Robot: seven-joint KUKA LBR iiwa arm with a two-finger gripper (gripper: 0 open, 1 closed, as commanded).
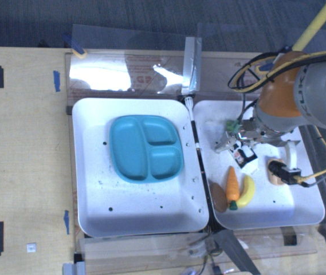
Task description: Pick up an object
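Just above the orange plastic carrot [232, 183], in the right-hand shallow white bin [306, 211], the pincer [238, 148] hangs low on the grey arm [300, 96]; whether it is open or closed I cannot tell. The carrot lies upright in the view, touching a yellow plastic banana [246, 191] on its right and a brown rounded object [218, 196] on its left. A good grasp probably means centring over the carrot's middle and closing across its narrow width, since crowding neighbours could block one side. Far left of the carrot sits a blue divided plate [146, 148].
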